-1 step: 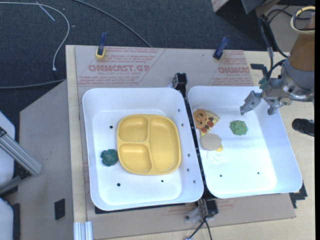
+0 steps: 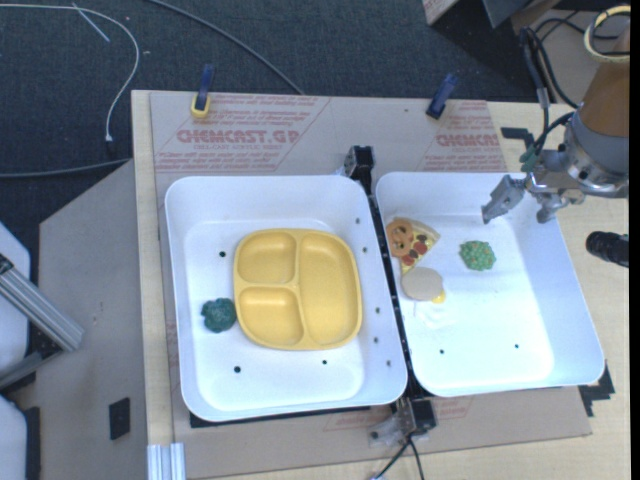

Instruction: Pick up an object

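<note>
In the right bin (image 2: pixel 540 363) lie a pizza-slice toy (image 2: pixel 410 238), a light green lumpy piece (image 2: pixel 478 255) and a beige round piece (image 2: pixel 423 284). My gripper (image 2: pixel 523 208) hangs over the far part of that bin, up and to the right of the green piece. Its two fingers (image 2: pixel 497 206) are spread open with nothing between them. A dark green lump (image 2: pixel 218 314) rests in the left bin (image 2: pixel 190 208).
A yellow divided plate (image 2: pixel 298 288) takes up the middle of the left bin. The two bins meet at a black clamp (image 2: pixel 360 158). Blue clips (image 2: pixel 204 88) hold the board's far edge. Cables run near the arm at the upper right.
</note>
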`<state>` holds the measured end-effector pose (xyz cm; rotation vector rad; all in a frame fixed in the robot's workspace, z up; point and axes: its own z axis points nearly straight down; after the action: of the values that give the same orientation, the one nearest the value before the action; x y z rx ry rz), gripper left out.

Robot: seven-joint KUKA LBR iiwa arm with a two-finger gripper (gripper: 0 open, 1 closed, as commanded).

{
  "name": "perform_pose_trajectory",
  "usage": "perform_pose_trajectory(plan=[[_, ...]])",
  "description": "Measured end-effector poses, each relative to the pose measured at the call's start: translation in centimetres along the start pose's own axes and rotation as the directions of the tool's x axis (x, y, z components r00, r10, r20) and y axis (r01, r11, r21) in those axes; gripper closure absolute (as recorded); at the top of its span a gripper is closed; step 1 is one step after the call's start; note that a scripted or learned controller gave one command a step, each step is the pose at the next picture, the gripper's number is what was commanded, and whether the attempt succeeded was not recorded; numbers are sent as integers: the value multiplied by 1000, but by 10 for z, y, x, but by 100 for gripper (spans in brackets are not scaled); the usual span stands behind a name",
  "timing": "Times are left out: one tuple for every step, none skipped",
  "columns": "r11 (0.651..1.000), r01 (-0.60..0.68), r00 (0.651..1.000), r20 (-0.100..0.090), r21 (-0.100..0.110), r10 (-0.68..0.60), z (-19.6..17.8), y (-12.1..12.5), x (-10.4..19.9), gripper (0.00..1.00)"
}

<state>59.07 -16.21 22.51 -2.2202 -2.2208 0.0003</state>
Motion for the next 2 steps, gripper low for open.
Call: perform_pose_trajectory(plan=[[1000,1,1000,-2,6,-1,59,8,3,0],[1000,0,1000,-1,4,0,118,9,-4,0]])
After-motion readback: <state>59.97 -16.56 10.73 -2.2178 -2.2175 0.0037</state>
